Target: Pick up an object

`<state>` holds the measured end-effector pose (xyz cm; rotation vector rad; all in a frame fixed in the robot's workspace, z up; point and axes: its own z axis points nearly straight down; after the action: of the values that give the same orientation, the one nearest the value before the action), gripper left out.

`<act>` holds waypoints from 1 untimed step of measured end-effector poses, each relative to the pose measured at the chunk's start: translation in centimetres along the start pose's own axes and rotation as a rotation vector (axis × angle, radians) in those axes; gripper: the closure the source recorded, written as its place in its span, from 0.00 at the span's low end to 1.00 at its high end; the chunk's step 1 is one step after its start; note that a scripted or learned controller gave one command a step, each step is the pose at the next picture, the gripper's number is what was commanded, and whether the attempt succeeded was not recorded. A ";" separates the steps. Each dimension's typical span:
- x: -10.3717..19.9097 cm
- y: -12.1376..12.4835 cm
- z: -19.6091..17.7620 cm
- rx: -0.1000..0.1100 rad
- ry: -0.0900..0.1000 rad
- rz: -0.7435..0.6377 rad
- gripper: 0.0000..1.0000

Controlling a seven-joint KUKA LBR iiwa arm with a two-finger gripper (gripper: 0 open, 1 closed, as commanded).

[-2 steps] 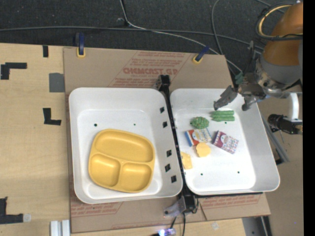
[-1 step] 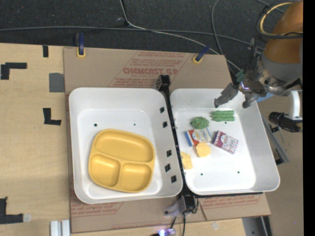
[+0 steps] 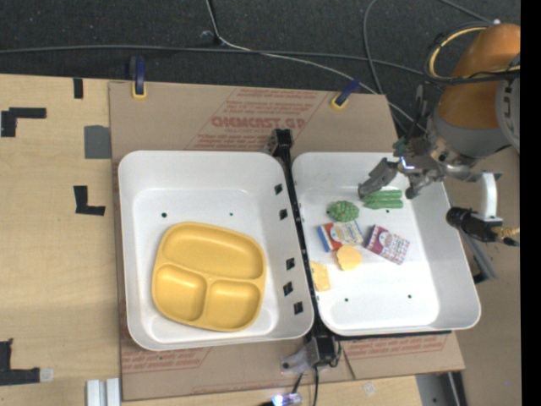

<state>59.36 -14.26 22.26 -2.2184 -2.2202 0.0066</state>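
The right bin (image 3: 439, 307) holds several small things: a green long piece (image 3: 385, 200), a round green item (image 3: 342, 211), a red, white and blue packet (image 3: 337, 236), a dark red patterned packet (image 3: 387, 244), and two yellow pieces (image 3: 349, 259) (image 3: 320, 277). My gripper (image 3: 394, 181) hovers over the bin's far right part, just above the green long piece, open, with one finger (image 3: 375, 179) to the left and the other (image 3: 418, 184) to the right. Nothing sits between them.
The left bin (image 3: 135, 227) holds a yellow divided tray (image 3: 209, 276). A black divider strip (image 3: 289, 227) runs between the bins. Cables cross the dark bench behind. The arm's orange band (image 3: 478, 66) is at the upper right.
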 end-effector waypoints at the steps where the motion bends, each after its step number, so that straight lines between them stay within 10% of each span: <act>1: 0.1 0.2 4.3 -0.001 0.000 0.000 0.00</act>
<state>59.57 -14.15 17.91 -2.2184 -2.2211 0.0058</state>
